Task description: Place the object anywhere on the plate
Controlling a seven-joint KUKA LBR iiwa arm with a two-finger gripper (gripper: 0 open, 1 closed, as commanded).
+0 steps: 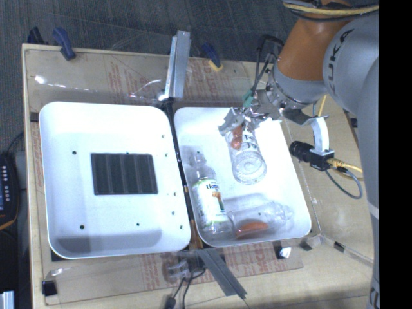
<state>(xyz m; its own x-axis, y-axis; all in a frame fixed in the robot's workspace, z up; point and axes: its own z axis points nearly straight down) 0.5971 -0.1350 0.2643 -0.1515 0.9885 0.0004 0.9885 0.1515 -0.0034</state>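
- The left shallow white bin holds a dark grey, ribbed rectangular plate, lying flat near its middle, with nothing on it.
- A grey metal bar rises at the far edge where the two bins meet; blue clamps grip the far rim of the pale wooden bench.
- The right shallow white bin holds a clear plastic bottle with a green and white label lying along its left wall, and a second clear plastic bottle with an orange cap on its side along the near wall.
- A third clear plastic bottle with a reddish neck hangs tilted over the far part of the right bin, base toward the camera, well apart from the plate.
- The gripper pinches this bottle at its neck, fingers closed around it.
- The grey arm with an orange band reaches in from the right, bent down over the right bin's far corner, cables trailing beside it.
- The floor around the bench is dark grey carpet.
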